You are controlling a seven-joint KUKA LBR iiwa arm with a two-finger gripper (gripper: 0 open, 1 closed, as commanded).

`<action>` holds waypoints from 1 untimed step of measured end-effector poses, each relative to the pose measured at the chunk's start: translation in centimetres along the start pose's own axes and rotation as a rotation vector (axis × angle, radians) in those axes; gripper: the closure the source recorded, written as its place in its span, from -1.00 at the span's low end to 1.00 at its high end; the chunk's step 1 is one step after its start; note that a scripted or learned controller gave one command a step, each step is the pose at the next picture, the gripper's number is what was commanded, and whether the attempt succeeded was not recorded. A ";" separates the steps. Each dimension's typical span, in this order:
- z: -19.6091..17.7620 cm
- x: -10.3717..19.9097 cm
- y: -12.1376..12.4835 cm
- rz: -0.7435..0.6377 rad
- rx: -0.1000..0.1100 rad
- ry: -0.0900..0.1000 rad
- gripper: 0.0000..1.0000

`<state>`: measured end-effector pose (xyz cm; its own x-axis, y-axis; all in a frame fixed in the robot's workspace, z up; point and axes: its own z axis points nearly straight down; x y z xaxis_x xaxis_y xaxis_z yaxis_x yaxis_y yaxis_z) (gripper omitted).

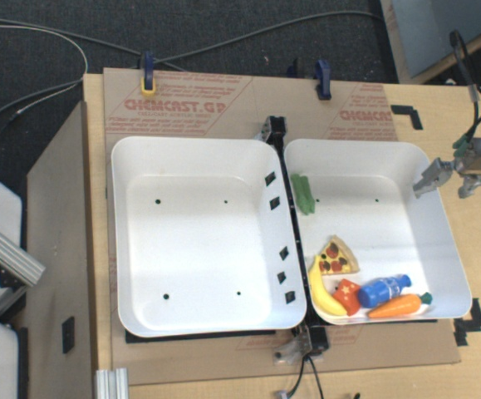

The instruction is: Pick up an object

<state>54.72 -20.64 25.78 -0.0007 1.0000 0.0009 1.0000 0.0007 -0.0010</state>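
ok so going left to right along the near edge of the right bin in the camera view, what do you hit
yellow plastic banana → red toy strawberry-like piece → blue plastic bottle with white cap → orange toy carrot with green tip. The pizza slice toy sits farther back above the banana, so it is left out.

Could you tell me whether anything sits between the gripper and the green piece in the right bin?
Nothing visible does. The gripper is at the right bin's far right rim, and bare white floor lies between it and the green piece.
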 end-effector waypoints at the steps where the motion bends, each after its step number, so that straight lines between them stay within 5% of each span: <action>1: 11.8 2.5 -4.5 0.001 0.011 0.005 -1.00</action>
<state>50.21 -18.14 14.03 0.0005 1.0000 0.0063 0.9999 -0.0004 -0.0123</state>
